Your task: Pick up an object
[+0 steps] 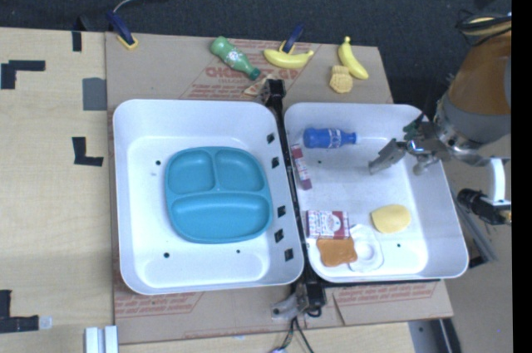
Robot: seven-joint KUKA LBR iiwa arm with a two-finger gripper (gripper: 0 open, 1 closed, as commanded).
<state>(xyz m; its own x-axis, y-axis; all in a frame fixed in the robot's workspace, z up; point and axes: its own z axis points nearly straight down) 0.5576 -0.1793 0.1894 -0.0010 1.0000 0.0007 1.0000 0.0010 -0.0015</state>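
My gripper (405,159) hangs over the right part of the right bin (432,264), its two fingers spread open with nothing between them. Left of it, a blue bottle (329,138) lies on its side near the bin's back. A yellow lump (390,218) rests below the gripper. At the bin's front left lie a red-and-white carton (326,223), an orange toast piece (336,252) and a white round item (366,252). A small red-and-white packet (301,169) lies along the left wall.
The left bin (137,177) holds a blue sectioned plate (219,193). Behind the bins on the cardboard lie a green bottle (234,57), two yellow bananas (288,57) (352,61) and a yellow waffle piece (340,80). A black clip strip (281,169) runs between the bins.
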